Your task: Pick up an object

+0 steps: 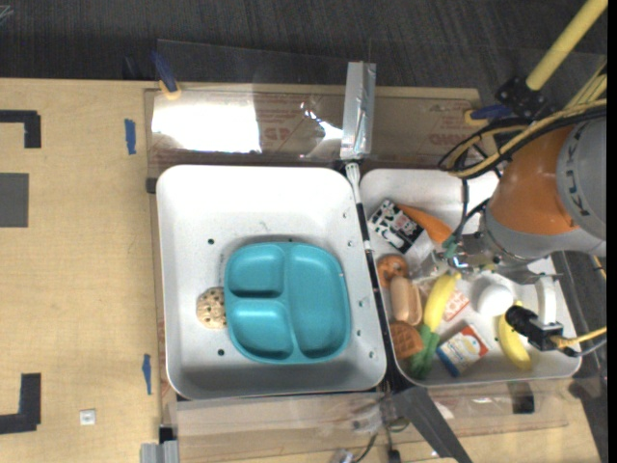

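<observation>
Camera view — gripper (482, 270) (state untellable) over right bin (424, 183); carton (461, 347) label unreadable.

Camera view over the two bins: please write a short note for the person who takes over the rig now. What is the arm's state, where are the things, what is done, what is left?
Arm: the grey arm with the orange band reaches over the right white bin; its pincer is hidden, state unknown.
Things: the right bin holds a yellow plastic banana, a second banana, an orange carrot, a black-and-white card, a small carton and other toy food.
The left white bin holds a teal divided plate with a cookie beside it.
Done: no pick is visible.
Left: grasp and lift one object.
</observation>
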Motion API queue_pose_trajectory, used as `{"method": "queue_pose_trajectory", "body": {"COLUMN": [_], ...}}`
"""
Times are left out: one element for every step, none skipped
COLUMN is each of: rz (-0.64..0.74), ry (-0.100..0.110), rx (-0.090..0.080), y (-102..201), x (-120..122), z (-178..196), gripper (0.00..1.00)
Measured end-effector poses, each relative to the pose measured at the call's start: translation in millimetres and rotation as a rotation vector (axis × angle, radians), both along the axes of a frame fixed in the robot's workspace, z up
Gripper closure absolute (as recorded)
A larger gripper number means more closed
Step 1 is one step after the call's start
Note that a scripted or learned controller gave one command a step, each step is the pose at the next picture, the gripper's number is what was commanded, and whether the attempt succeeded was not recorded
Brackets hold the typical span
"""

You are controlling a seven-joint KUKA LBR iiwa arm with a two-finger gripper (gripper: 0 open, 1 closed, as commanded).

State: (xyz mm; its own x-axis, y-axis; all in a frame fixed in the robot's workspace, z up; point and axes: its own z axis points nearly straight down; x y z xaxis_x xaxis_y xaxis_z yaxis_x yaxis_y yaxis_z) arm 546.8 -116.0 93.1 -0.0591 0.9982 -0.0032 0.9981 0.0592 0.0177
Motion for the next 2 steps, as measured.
{"method": "queue_pose_trajectory", "body": {"rz": [-0.175,-0.110], "ry": [0.013,0.014], "rx": [0.005,0.003], "y": [34,22], "x": [-1,-43], "z": [93,144], "gripper": [0.00,0.00]}}
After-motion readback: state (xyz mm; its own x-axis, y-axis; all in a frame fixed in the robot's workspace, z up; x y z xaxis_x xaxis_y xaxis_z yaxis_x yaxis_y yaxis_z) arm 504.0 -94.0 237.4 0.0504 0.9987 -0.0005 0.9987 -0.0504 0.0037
